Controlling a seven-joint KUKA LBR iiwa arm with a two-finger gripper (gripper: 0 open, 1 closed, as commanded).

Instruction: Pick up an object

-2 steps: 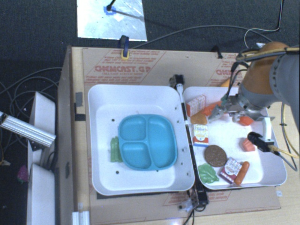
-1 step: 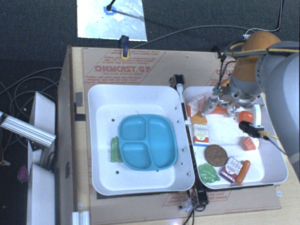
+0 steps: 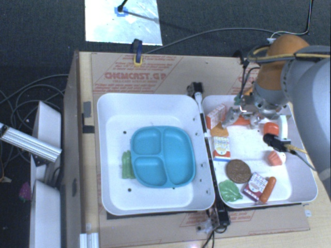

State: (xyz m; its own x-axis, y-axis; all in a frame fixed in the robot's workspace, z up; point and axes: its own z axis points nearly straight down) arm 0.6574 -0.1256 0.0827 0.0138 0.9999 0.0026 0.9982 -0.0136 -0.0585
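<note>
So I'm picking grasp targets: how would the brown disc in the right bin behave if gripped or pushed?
The brown disc lies flat on the right bin floor, so fingers may struggle to get under it. It looks thin and stiff, probably light. Pushed, it would likely slide into the green piece beside it.

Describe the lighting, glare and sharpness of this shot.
Camera view: even overhead light, soft shadows inside the left bin around the blue divided plate; strong glare on the shiny sheet at top; the arm at right looks soft and large, close to the lens; the pincer over the right bin is slightly blurred, and the small items there are too soft to read.
</note>
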